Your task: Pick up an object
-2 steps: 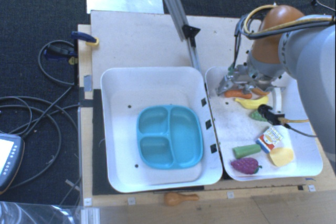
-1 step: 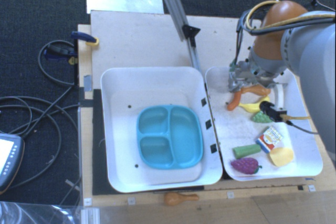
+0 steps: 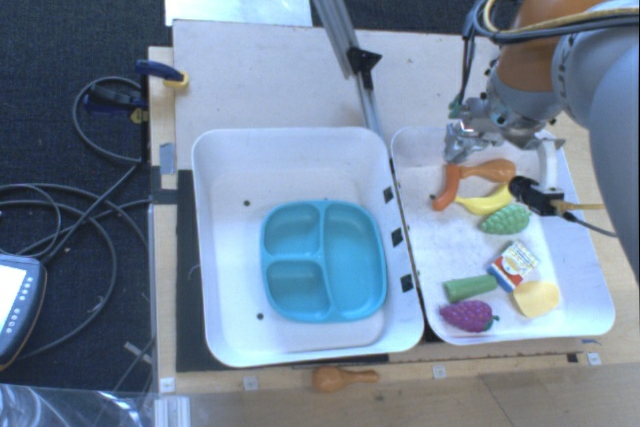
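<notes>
Gripper hangs low at the far end of the right bin; I cannot tell how it is set. Directly below and just right of it lies an orange toy, long and curved, its thin end toward the bins' shared wall. Whether the tool touches it I cannot tell.

Just past the orange toy, nearer the camera, sits a banana, and right of that a green cone. Farther toward the camera come a small carton, a green cylinder, a yellow piece and purple grapes, all well apart from the gripper.

Left of the tool, across the wall, the left bin holds a blue tray. An orange piece lies on the bench, outside the bins' near edge.
</notes>
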Robot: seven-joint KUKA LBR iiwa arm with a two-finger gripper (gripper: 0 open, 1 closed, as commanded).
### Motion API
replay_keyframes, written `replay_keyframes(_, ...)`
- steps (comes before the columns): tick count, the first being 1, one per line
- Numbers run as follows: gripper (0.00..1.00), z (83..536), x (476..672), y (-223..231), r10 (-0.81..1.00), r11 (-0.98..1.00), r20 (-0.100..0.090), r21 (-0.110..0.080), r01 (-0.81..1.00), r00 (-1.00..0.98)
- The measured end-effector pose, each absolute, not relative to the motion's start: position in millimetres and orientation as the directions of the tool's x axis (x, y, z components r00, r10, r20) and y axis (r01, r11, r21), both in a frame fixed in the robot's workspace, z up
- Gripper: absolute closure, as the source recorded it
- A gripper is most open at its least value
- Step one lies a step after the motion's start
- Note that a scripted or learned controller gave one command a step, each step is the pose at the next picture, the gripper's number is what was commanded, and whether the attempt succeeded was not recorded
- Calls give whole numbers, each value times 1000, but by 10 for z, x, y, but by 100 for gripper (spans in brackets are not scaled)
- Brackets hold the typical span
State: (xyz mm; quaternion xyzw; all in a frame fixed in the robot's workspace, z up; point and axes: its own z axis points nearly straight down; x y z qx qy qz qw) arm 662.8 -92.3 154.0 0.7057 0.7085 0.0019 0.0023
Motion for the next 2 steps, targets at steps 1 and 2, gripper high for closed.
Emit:
replay_keyframes(1, 100, 2102, 6601, -828, 1000, 7, 0, 8, 1000, -7)
replay_keyframes(2, 100, 2554, 6654, -827, 1000, 7, -1, 8, 1000, -7)
